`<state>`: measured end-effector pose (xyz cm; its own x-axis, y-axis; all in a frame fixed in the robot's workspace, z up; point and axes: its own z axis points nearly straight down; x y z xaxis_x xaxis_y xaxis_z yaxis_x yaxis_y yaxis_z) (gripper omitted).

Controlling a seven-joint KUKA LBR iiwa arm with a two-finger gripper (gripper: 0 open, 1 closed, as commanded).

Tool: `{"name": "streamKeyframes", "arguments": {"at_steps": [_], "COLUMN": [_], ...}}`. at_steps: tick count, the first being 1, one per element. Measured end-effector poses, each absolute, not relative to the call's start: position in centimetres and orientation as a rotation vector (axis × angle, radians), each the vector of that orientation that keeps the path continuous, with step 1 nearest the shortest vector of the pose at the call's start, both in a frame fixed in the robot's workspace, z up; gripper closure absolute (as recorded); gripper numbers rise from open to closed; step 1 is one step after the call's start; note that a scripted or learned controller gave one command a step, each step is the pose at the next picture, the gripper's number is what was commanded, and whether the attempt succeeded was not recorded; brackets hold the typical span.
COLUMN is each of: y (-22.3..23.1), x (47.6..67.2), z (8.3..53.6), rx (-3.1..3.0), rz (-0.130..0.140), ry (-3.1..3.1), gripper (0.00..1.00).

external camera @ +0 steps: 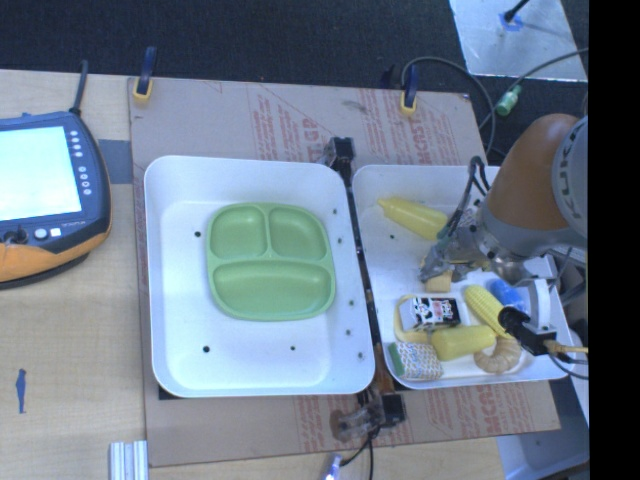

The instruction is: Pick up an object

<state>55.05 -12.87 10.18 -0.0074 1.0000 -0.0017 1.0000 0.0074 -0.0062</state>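
My gripper [437, 265] is down in the right bin [385, 183], its metal fingers low over the bin's middle. A small tan piece [438, 282] lies right under the fingertips. A yellow banana-like object [412, 216] rests up-left of the gripper. Below it lie a white carton with a black-and-white picture [430, 313], a yellow corn cob [485, 306], a yellow block [462, 342], a blue item [505, 293] and a mesh-patterned piece [418, 361]. Nothing is visibly held between the fingers.
The left bin [170, 268] holds a green divided plate [270, 261]. A teach pendant [45, 193] lies on the bench at far left. Clamps and cables sit along the cardboard's top edge. The arm's orange band [530, 168] hangs over the right bin's right side.
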Motion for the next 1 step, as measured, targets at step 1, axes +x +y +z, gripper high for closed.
{"name": "streamKeyframes", "arguments": {"at_steps": [1], "y": [-7.04], "x": [63.32], "z": [19.29], "rx": [-2.216], "rz": [-0.001], "ry": [-2.225], "gripper": [1.00]}}
